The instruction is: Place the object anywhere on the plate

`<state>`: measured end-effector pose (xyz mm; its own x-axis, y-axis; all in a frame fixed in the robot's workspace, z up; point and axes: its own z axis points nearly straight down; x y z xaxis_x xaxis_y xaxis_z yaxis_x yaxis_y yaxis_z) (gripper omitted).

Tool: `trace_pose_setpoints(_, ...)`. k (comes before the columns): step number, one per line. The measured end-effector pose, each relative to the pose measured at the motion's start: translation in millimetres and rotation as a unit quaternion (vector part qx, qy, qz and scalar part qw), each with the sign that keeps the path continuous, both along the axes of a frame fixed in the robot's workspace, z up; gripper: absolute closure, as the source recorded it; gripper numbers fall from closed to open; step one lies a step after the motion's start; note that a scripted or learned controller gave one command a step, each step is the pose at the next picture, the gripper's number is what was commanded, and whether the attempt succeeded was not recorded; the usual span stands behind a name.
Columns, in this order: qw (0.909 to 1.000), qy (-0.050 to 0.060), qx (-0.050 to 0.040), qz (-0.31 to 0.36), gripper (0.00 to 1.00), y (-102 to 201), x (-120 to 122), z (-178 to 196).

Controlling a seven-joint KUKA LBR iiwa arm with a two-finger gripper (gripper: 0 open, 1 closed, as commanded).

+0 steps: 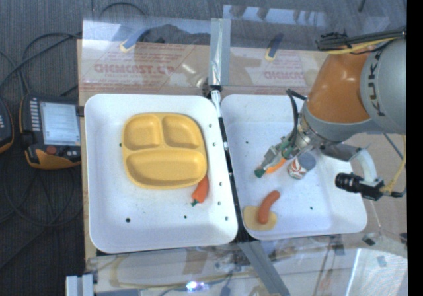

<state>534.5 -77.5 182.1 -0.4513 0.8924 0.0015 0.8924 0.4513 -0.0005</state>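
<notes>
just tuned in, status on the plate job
Gripper over right bin, small carrot at its tip. Yellow plate in left bin, second carrot beside it.

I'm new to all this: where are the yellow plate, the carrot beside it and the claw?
yellow plate [163, 149], camera view, middle ridge.
carrot [200, 190], camera view, orange body.
claw [269, 166], camera view, between its fingertips.

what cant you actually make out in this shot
- Gripper in the camera view: too small and blurred to show how its tips stand, or whether the small orange piece is held.
- Can-like object: partly covered by the wrist, label unreadable.
- Right bin: the arm hides part of its upper right floor.
- Handheld screen left of the bench: too small to read.
</notes>
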Motion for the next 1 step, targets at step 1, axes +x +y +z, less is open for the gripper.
trace_pose_setpoints(1,0.9997,0.001,-0.001,-0.025,1.0,71.3,47.1,-0.7)
